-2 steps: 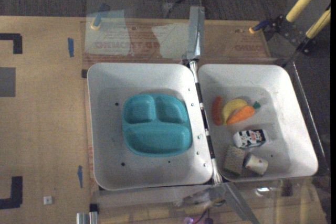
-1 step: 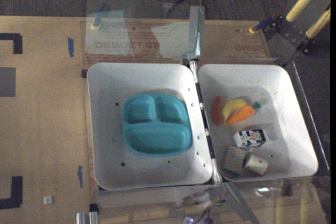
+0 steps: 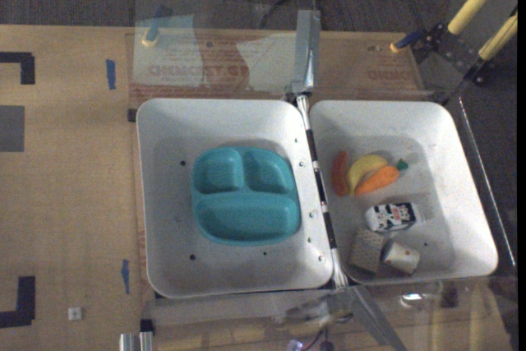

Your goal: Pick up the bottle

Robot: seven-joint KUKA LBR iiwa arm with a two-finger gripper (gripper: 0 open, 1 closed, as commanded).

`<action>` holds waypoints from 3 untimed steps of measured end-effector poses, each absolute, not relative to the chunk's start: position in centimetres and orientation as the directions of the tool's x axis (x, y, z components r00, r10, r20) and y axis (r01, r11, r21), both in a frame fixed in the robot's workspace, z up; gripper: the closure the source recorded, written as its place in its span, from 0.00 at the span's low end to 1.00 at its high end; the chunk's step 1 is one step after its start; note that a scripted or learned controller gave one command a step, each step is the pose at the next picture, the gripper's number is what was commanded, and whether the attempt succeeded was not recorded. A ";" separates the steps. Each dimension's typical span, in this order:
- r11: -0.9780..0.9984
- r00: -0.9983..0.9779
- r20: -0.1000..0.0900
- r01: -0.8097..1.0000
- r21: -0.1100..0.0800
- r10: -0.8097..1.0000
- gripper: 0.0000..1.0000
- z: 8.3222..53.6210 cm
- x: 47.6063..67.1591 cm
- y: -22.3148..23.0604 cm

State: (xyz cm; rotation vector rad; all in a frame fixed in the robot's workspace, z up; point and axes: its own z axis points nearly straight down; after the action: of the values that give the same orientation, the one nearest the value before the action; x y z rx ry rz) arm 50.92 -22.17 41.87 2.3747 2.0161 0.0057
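Right bin — bottle, white with dark print, lies on its side near centre | carrot, cup close by, so crowded approach | left bin — teal divided tray | pincer state: cannot tell

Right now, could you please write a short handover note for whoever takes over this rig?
Nothing picked up yet. The small bottle, white with dark markings, lies on its side in the right bin, below the carrot and lemon, above a tan block and a cup. The left bin holds a teal divided plate. Left to do: reach in, grasp the bottle, lift it.
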 end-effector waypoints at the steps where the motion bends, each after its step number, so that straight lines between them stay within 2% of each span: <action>1: -0.162 0.162 -0.017 0.986 0.026 0.987 1.00 43.0 51.0 -22.2; 3: -0.161 0.161 -0.021 0.986 0.034 0.987 1.00 45.1 51.2 -22.4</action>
State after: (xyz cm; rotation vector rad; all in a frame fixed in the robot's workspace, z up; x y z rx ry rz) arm 51.21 -22.36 45.12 2.3632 2.0090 0.0090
